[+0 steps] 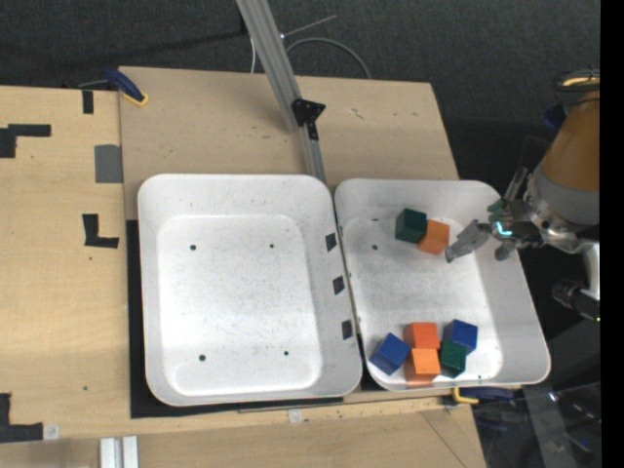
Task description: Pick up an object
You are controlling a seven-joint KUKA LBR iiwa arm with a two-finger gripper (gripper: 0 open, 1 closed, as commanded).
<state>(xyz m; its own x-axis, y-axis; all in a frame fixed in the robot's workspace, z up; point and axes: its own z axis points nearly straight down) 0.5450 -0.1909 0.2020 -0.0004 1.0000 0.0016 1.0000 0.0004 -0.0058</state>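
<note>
Nothing picked up yet: your gripper [481,241] hangs open and empty over the right bin [512,300].

Taking that bin as your landmark, the gripper sits at its far right side with its fingers spread and nothing between them. Just to its left lie an orange block [435,236] and a green block [410,225], touching each other. Along the bin's near edge you have a cluster of blue, orange and green blocks [426,349]. The whole grasp and lift remain to be done.
</note>
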